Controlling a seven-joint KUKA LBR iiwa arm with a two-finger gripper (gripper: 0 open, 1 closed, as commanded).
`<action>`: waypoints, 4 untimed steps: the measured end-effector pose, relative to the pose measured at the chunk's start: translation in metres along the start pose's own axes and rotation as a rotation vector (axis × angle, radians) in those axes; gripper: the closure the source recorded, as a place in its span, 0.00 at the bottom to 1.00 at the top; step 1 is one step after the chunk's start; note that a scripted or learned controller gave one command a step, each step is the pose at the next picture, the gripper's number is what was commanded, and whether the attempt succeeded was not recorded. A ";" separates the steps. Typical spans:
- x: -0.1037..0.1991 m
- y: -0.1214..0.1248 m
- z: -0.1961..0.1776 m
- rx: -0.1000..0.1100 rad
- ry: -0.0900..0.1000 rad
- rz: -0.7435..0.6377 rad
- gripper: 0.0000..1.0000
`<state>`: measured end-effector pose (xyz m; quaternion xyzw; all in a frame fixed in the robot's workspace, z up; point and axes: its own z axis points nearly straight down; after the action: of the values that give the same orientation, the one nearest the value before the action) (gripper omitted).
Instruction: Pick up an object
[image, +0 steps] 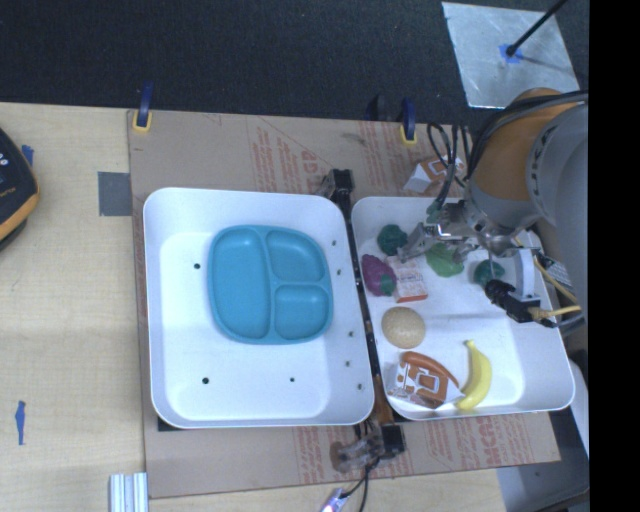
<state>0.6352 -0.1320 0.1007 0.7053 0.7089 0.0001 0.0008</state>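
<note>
The gripper (432, 237) sits low in the upper part of the right bin (545, 385), reaching in from the right; whether it is spread or pressed together cannot be told, since the metal parts at its tip blur together against the white bin floor, and nothing can be seen pinched in it. It hovers among or touches a cluster of small green things: a dark green object (391, 238) just to its left and a green rounded object (445, 261) just below it, with another dark green piece (489, 269) to the right. The arm (530, 160) comes in from the upper right, its grey body and orange band bulking over the bin's far right corner, wrist angled down and leftward toward the cluster. Further down the same bin lie a purple object (376, 273), a small red and white packet (411, 287), a tan round object (403, 326), a red and white wrapped item (424, 377), and a yellow banana (476, 376) whose long axis runs roughly up and down, curving along the bin's lower right. The left bin (170, 400) holds a blue divided plate (270, 283). Both bins rest on the worktop (70, 330)
</note>
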 end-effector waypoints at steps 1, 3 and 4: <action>0.039 0.021 0.009 0.005 0.002 0.000 0.00; 0.025 0.021 0.002 0.006 0.001 0.000 0.00; -0.007 0.021 0.008 0.003 0.000 0.003 0.00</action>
<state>0.6562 -0.1393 0.0923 0.7062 0.7080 -0.0007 -0.0002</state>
